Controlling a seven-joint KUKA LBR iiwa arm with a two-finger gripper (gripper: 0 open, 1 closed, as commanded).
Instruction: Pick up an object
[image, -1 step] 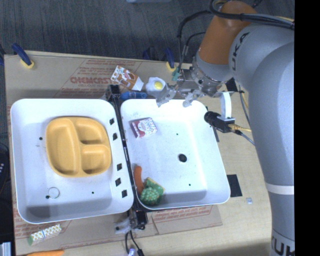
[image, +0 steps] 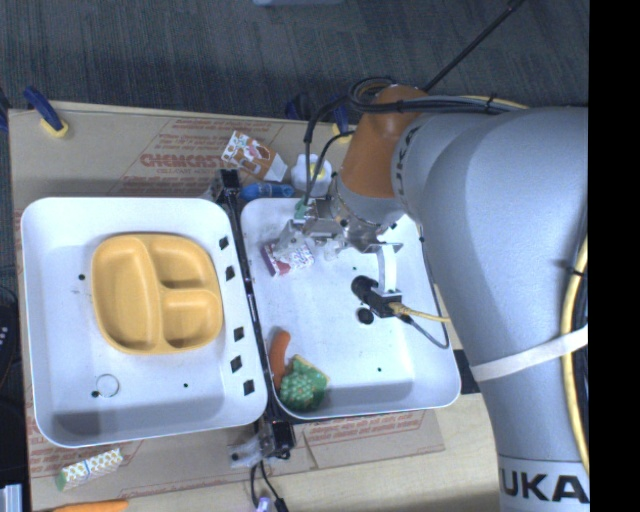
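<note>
The claw (image: 318, 228) hangs low in the right bin (image: 420, 385), beside a red-and-white packet (image: 288, 258); whether it is apart or together I cannot tell. A yellow tray (image: 155, 292) lies in the left bin (image: 50, 300).

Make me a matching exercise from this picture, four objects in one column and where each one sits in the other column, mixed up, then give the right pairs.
Things:
1. yellow divided tray
2. carrot
3. green knobbly toy
4. red and white packet

Places:
A. right bin, front corner next to the divider
B. left bin, middle
C. right bin, rear part, beside the gripper
D. right bin, along the divider, just behind the green toy

Pairs: 1-B, 2-D, 3-A, 4-C
</note>
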